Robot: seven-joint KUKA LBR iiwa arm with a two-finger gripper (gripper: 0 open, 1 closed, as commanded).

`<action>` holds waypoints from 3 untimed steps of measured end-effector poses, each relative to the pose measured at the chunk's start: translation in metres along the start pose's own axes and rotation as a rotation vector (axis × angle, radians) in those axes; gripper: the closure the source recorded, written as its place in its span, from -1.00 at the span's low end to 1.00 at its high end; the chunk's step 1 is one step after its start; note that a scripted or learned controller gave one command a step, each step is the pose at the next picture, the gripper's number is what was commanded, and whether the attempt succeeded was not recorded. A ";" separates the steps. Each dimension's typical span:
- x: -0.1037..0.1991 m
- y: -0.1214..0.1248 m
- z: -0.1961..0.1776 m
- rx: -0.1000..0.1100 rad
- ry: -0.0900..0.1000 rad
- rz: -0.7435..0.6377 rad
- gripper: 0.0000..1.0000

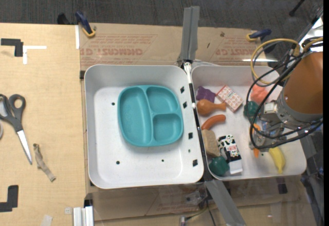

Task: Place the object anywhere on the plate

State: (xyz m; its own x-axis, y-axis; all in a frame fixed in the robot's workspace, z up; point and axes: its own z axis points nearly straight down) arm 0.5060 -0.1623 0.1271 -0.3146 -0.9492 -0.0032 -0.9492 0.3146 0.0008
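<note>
A teal divided plate [150, 115] lies in the left white bin [97, 132]. The right bin [295, 168] holds several toy foods: a purple piece [205, 94], a pink checked box [230, 98], an orange drumstick [208, 107], a sausage [213, 121], a brown bread slice [209, 141], a cow-patterned carton [229, 148], a green piece [218, 166] and a yellow banana [277, 159]. My gripper [263, 129] hangs low over the right side of that bin, beside a teal piece [251, 109] and a salmon piece [259, 93]. The wrist and cables hide its tip.
A grey metal bar [190, 34] runs between the two bins. Scissors [15, 117] and a scrap of tape [43, 164] lie on the wooden bench to the left. Blue clamps [85, 23] hold the cardboard behind the bins.
</note>
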 end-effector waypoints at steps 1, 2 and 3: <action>0.040 0.015 -0.032 0.002 0.000 -0.628 1.00; 0.053 0.011 0.014 -0.001 -0.002 -0.875 1.00; 0.041 0.016 -0.046 -0.001 -0.002 -1.341 1.00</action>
State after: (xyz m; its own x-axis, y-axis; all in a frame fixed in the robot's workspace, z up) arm 0.4781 -0.1965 0.1729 0.8526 -0.5225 -0.0038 -0.5226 -0.8526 -0.0036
